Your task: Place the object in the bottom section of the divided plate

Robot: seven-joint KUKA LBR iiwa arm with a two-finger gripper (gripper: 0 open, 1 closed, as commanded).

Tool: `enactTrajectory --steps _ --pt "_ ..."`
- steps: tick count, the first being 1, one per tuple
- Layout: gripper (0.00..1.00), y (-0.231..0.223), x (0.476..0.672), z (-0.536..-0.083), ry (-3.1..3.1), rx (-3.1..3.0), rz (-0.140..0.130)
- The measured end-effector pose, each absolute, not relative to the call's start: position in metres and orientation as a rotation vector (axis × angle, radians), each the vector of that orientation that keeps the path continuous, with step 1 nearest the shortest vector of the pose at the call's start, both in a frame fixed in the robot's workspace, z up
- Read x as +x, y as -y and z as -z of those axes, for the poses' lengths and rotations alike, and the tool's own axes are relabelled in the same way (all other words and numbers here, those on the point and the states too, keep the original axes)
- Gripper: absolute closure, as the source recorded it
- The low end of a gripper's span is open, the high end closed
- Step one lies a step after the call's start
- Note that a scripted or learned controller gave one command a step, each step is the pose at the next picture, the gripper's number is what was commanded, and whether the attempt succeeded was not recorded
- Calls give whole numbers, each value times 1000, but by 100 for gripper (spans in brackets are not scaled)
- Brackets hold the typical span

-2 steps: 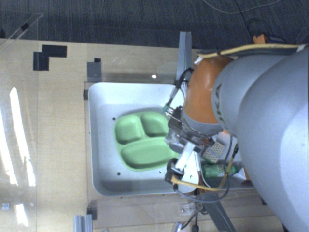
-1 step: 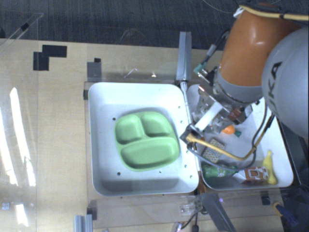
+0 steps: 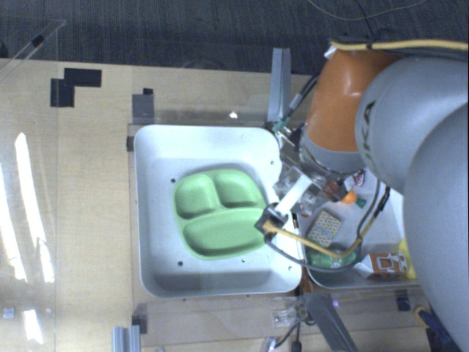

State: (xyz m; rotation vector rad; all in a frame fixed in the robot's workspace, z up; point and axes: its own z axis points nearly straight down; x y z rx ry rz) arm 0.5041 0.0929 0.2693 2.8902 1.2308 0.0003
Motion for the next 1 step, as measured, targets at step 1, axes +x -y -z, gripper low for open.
enactTrajectory --steps 1 --pt "100 -142 497 -251 -940 2999 1"
